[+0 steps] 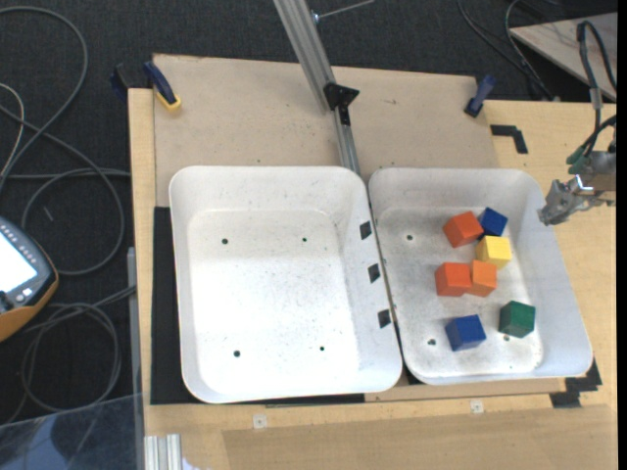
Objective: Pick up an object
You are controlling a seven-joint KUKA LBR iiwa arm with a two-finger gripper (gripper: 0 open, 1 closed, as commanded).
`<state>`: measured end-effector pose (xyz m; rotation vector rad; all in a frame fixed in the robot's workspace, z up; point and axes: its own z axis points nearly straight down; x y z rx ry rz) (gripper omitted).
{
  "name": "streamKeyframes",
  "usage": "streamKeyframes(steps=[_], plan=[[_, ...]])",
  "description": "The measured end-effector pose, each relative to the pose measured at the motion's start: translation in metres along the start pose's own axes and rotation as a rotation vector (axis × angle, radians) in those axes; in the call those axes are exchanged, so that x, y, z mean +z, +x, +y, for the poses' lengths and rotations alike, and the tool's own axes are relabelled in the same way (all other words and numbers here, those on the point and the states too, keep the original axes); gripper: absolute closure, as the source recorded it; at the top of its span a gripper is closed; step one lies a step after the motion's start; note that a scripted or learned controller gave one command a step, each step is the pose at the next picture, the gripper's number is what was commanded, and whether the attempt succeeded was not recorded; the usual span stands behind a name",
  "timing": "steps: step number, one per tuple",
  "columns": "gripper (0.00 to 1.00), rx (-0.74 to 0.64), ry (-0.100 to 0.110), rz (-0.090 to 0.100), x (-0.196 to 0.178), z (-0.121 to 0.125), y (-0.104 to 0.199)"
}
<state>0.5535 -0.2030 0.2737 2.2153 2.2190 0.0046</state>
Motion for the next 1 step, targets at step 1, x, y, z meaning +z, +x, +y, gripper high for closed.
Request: streamKeyframes(steps=[1], plan=[[1.00, -0.005, 0.008, 0.005, 0.0141, 0.0162, 0.0540]])
